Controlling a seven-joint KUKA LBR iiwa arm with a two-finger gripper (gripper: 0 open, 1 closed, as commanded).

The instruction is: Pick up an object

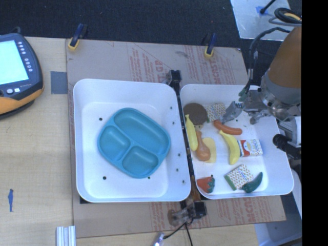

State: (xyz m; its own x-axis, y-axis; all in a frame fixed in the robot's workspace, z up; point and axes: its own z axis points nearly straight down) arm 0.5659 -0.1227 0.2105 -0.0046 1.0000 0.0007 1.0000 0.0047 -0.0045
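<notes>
The right bin [281, 164] holds several toy foods. Among them are a red sausage [229, 129], a yellow banana [231, 146], a brown disc [195, 111], a long yellow piece [191, 133] and an orange piece [203, 151]. There are also a small carton [250, 147], a checkered cracker [239, 175], a green pepper [253, 183] and a red strawberry [206, 184]. My gripper [243, 115] hangs over the bin's upper right part, just above the sausage. It is open, its fingers are spread, and nothing is between them.
The left bin [82, 137] carries a blue divided plate [134, 142]. A second checkered piece [217, 110] lies beside the brown disc. A control pendant [15, 70] rests on the bench at far left. Clamps [76, 37] hold the board's back edge.
</notes>
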